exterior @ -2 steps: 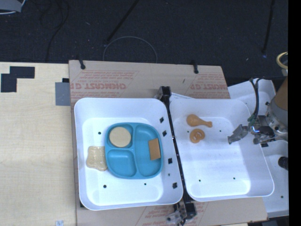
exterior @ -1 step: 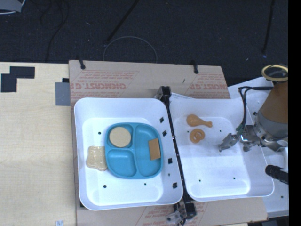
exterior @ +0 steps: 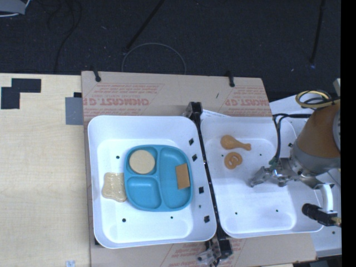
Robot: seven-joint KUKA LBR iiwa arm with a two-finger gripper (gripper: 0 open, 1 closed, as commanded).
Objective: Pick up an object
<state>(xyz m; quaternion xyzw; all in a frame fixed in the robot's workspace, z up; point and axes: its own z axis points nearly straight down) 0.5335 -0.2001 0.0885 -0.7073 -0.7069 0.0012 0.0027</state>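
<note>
In the right bin (exterior: 256,221) lie a tan drumstick-shaped piece (exterior: 234,143) and, just below it, a small round tan pretzel-like piece (exterior: 233,160). My gripper (exterior: 260,178) hangs low over this bin, right of and slightly below the pretzel piece and apart from it. The grey arm with its orange band (exterior: 317,135) comes in from the right. The left bin (exterior: 105,132) holds a blue divided plate (exterior: 146,196) with a round tan biscuit (exterior: 141,161) and a brown rectangular piece (exterior: 182,176) on it. A pale bread slice (exterior: 114,186) lies against the plate's left edge.
A black divider with clips (exterior: 201,171) runs between the two bins. Cardboard (exterior: 167,93) lies under the bins. A black cable and a yellow loop (exterior: 311,97) sit by the arm at the right. The lower half of the right bin has bare floor.
</note>
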